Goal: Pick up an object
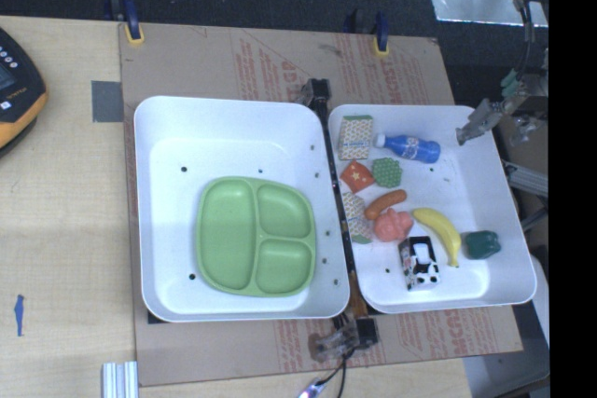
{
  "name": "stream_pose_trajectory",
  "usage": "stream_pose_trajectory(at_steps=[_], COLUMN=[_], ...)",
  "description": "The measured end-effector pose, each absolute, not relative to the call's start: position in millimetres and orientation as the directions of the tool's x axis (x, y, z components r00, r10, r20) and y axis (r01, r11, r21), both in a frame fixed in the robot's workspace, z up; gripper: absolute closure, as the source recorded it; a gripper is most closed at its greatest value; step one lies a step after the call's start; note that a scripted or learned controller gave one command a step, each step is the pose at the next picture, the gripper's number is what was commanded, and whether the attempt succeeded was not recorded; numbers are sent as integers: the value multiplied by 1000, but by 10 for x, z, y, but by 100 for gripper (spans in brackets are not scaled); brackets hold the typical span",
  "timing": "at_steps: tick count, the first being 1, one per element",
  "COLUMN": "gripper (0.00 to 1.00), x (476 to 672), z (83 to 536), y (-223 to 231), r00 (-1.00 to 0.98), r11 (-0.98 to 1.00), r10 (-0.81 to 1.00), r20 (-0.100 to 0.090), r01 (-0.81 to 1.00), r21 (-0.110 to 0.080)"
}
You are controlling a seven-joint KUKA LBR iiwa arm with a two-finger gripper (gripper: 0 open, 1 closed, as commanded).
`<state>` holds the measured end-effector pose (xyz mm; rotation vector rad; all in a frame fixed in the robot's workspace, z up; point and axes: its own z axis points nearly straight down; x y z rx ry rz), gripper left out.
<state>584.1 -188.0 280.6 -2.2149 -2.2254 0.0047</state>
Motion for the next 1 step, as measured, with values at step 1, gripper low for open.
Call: stream_pose_trajectory(at_steps=[1], gripper=[0], x=[5997], z=[1803], y=[-1411], r00=[-6], r11=[6], r10=[1000], r20=[0], r01=[1000], r21=[-5])
